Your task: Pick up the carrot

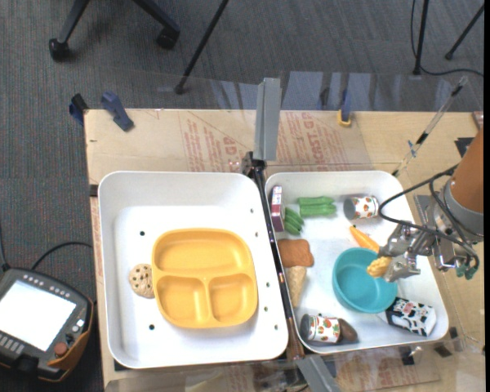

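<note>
Faint reddish print, seemingly mirrored, is seen on the cardboard sheet point(310, 141) covering the bench point(98, 149), but no word, brand or number can be made out anywhere.

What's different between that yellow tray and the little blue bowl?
The yellow tray is wide, shallow, roughly square and split into three compartments; the blue bowl is smaller, round and deeper, with one hollow. The tray sits in the left bin beside a cookie; the bowl sits in the right bin, crowded by toy foods, with the gripper at its rim. Both are upright, plain-coloured dishes.
</note>
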